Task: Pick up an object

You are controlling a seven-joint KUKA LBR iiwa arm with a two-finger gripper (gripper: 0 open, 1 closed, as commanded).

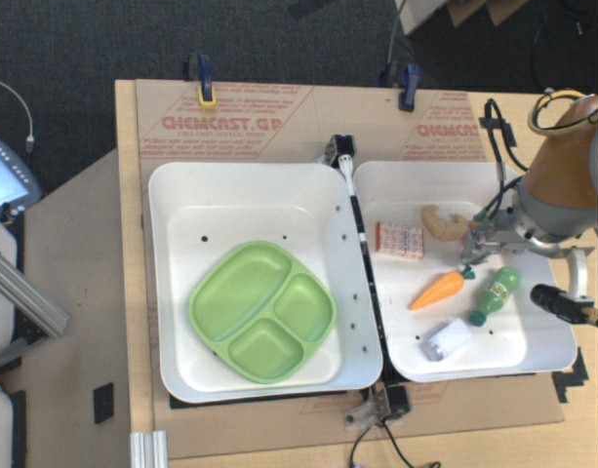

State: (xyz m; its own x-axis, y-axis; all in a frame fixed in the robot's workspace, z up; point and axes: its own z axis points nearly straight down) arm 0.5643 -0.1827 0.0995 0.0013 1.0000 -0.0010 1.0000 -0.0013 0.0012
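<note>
Pincer (471, 252) hangs low in the right bin (406, 354), just above the leaf end of the toy carrot (437, 292) — whether its fingers are apart or closed I cannot tell. Beside the carrot lie a green bottle (494, 295), a small box (400, 239) and a grey packet (445, 339). A green divided plate (262, 310) sits in the left bin (172, 261).

I see a plate (263, 309) in the left bin (172, 203); in the right bin (542, 354), carrot (438, 290), bottle (494, 296) just right of it.

Bench (133, 261) bears two white bins (172, 213).
</note>
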